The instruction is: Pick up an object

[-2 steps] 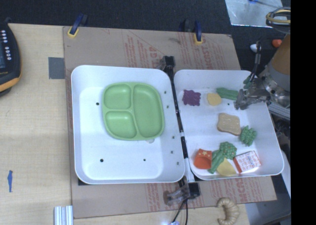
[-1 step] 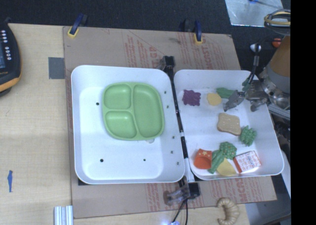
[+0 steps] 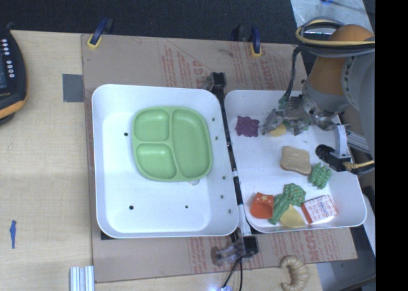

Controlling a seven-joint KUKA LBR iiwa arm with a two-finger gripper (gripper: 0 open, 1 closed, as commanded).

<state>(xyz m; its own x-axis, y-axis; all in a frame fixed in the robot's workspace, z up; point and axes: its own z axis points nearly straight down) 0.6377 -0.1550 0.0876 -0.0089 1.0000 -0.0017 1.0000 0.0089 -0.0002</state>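
Gripper (image 3: 278,125) was low near the right bin's (image 3: 357,216) far edge, over a small yellow object (image 3: 278,131) beside the purple piece (image 3: 247,126). Whether it gripped could not be told. Advice: centre over the object, then lift vertically.

Left white bin (image 3: 111,156) contained green three-compartment plate (image 3: 172,143); blue-and-yellow clamps (image 3: 99,32) gripped cardboard sheet (image 3: 159,60); black-and-orange pendant (image 3: 9,73) lay on bench's left edge.
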